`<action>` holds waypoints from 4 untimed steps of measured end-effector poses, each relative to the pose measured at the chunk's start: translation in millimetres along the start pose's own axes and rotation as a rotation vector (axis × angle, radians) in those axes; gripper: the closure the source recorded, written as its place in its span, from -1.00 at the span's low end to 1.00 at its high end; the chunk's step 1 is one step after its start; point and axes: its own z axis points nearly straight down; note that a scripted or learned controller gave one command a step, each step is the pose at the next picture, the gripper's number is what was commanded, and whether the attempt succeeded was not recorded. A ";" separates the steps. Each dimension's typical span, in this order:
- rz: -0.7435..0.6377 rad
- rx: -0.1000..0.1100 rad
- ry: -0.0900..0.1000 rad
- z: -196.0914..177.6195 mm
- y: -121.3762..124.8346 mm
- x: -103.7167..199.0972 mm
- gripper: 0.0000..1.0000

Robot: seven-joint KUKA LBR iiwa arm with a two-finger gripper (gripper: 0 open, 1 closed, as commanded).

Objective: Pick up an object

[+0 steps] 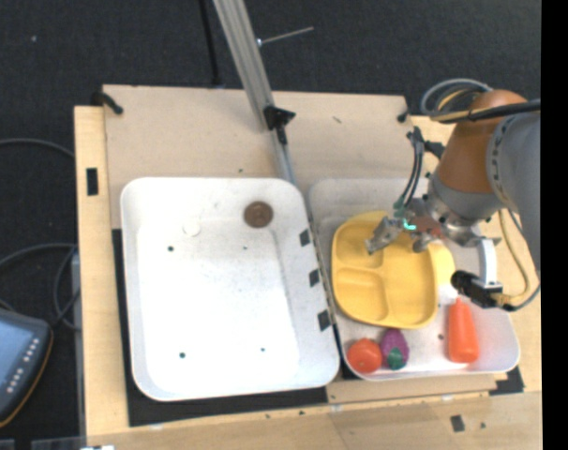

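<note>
Camera view, single overhead slant. Tabletop (pixel 200 139) carries two white bins side by side. Left bin (pixel 218 289): one small brown round disc (pixel 258 215) near its top edge, right of centre; otherwise just dark specks on the floor.

Right bin (pixel 495 350): yellow divided tray (pixel 387 284) takes up most of it, sitting slightly skewed. Along the near edge, below the tray: red round object (pixel 365 353), purple object (pixel 394 347) touching it on the right, both just beside the tray's lower rim. Orange carrot-shaped object (pixel 462 331) lies upright-ish at the right side of the bin, apart from the other two, just right of the tray.

Arm comes in from the right, orange band above the wrist. Gripper (pixel 403 235) is over the tray's upper edge, fingers spread apart, one tip toward the tray's top-left section, the other toward its right rim. Nothing visible between the fingers. Can't tell whether the tips touch the tray or hover above it.

Metal pole (pixel 246 50) runs diagonally from the top of the frame down to between the bins.
</note>
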 end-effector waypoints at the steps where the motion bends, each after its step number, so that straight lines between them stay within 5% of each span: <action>1: 0.000 0.000 0.000 0.0 0.0 0.0 -1.00; 3: 0.000 0.000 0.000 0.0 0.0 -0.1 -1.00; 4: -0.006 -0.003 0.004 10.8 27.3 -5.2 -1.00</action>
